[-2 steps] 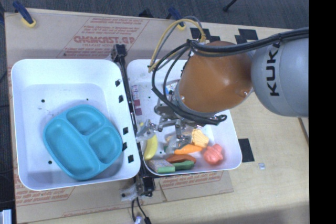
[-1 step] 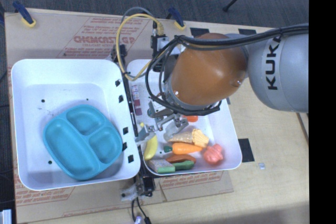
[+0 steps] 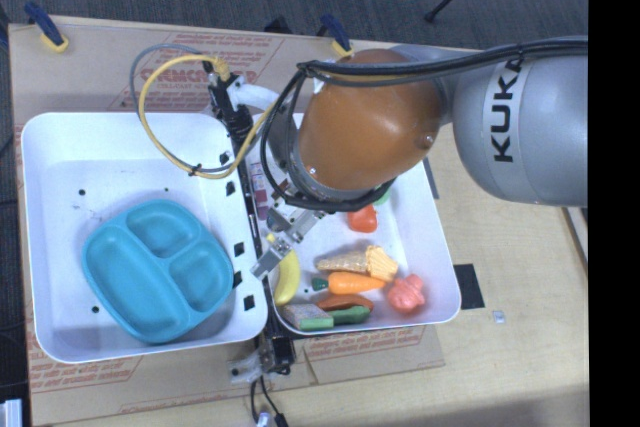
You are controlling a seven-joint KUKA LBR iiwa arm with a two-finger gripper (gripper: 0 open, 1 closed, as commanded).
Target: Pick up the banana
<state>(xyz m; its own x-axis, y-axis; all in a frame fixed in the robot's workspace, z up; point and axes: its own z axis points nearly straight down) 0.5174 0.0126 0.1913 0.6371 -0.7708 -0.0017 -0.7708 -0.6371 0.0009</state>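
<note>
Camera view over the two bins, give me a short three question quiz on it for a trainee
1. True or false: the banana lies in the same bin as the blue divided plate.
2. Which item lies nearest the banana? A) pink toy B) ice cream cone C) blue divided plate
3. Fill in: the hand hangs just above the ___.

Key:
1. False. The banana is in the right bin, against its left wall; the plate is in the left bin.
2. B
3. banana
</note>
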